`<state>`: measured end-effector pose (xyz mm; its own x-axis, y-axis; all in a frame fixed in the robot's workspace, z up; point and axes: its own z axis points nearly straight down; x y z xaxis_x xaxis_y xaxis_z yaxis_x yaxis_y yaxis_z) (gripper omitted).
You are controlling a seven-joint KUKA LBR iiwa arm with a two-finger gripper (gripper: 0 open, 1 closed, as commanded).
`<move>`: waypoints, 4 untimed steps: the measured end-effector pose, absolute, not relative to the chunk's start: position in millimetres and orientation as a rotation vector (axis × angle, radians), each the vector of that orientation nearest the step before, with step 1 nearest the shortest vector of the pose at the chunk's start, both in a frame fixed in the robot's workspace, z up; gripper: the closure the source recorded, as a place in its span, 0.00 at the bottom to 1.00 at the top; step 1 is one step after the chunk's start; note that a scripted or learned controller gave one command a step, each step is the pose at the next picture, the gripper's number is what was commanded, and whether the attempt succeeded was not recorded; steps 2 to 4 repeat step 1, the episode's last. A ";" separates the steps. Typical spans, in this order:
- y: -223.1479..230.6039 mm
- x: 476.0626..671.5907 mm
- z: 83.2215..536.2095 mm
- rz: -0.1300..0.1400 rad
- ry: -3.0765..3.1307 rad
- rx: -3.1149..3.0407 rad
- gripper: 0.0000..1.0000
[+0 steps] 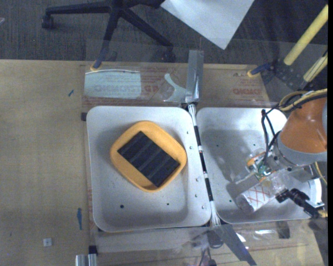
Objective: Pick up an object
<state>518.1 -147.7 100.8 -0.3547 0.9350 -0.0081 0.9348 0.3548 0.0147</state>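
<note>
Nearest the camera: front rims of two shallow white bins, side by side on a tan tabletop, meeting at a central seam fitted with small clips.

Left bin: holds one item, a rounded-square yellow object with a dark ribbed panel set in its top face. It lies turned at an angle, in the middle of the bin toward the far side, resting flat on the bin floor, well apart from the arm.

Right bin: holds one item, a pale, partly clear packet with a red criss-cross pattern, lying near the front right part of the bin floor.

Arm: grey with an orange band, entering from the right over the right bin, black cables looped along it. The hand is low over the right bin, just above or touching the far end of the patterned packet; contact cannot be judged. Whether the hand is open, closed or gripping anything cannot be told: its tip is blurred and mixed with the clear wrapping.

Beyond the bins: brown cardboard panels with red print, a strip of clear tape, a metal bracket at the seam. Farther back, dark carpet, black chair legs, and a white sheet.
</note>
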 end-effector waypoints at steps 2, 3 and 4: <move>-96.3 576.6 229.1 0.000 2.545 1.841 1.00; -96.3 576.6 229.1 0.000 2.545 1.841 1.00; -96.3 576.6 229.1 0.000 2.545 1.841 1.00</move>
